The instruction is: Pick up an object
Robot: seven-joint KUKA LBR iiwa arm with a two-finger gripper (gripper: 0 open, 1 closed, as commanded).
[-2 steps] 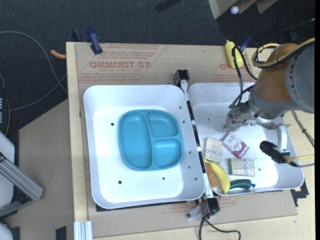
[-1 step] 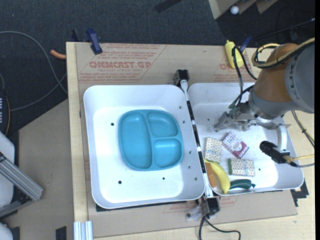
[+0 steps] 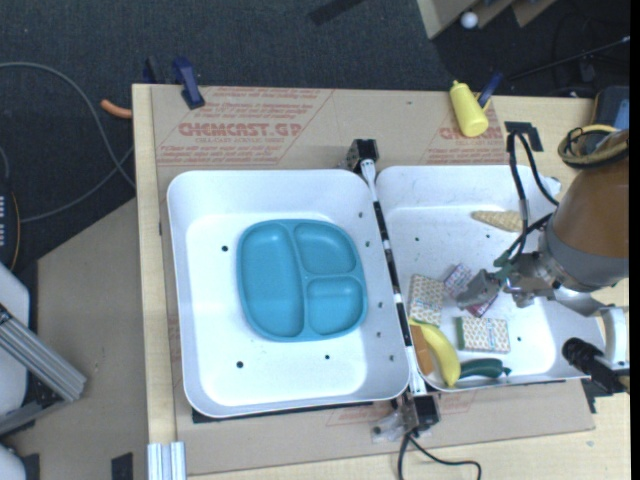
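Blue three-compartment plastic tray (image 3: 300, 278) lies in the left white bin (image 3: 200, 368). Rightward, the right white bin (image 3: 430, 193) holds a yellow banana (image 3: 440, 352) and patterned packets (image 3: 484, 335); the gripper (image 3: 482, 290) hangs just above them, its grip impossible to judge.

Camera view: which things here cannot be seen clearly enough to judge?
- Gripper: blurred, small, so its grasp is unreadable.
- Items under it: too small to identify.
- Green object: partly hidden by the banana.
- Arm: cut off by the right edge.
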